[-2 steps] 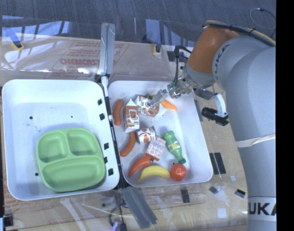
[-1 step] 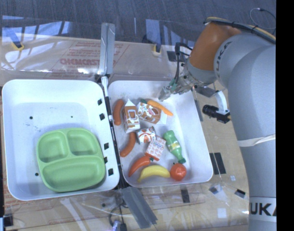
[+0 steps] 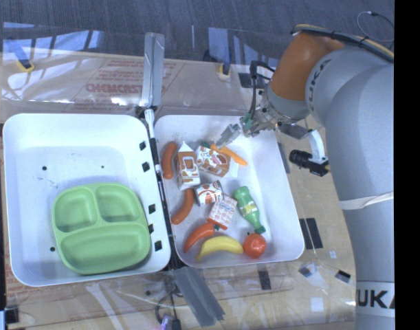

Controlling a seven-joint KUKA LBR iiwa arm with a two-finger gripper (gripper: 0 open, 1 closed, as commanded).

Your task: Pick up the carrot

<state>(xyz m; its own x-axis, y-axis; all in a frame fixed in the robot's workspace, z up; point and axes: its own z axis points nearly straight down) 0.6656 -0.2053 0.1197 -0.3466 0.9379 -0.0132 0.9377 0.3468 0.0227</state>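
The carrot (image 3: 231, 156) lies in the right bin (image 3: 289, 212), near its far wall, a thin orange sliver poking out from behind a small printed carton (image 3: 213, 161) toward the arm's side. The gripper (image 3: 229, 135) hangs just above and beside that carton, at the carrot's far end, and whether it is apart or together I cannot tell; nothing visibly sits in it. The risk, as I judge it, is crowding: the carrot is partly tucked under or against the carton, so a descent here could land on the carton, nudge it, or close on both at once. The carrot is slim and likely to roll or slip out of a shallow pinch. Another carton (image 3: 188, 170) sits just on the carton's other side, with orange sausage-like pieces (image 3: 170, 159) beyond, easy to mistake by colour. The carton prints are too small to read; letters "UKA" (image 3: 374, 298) show on the arm's base.
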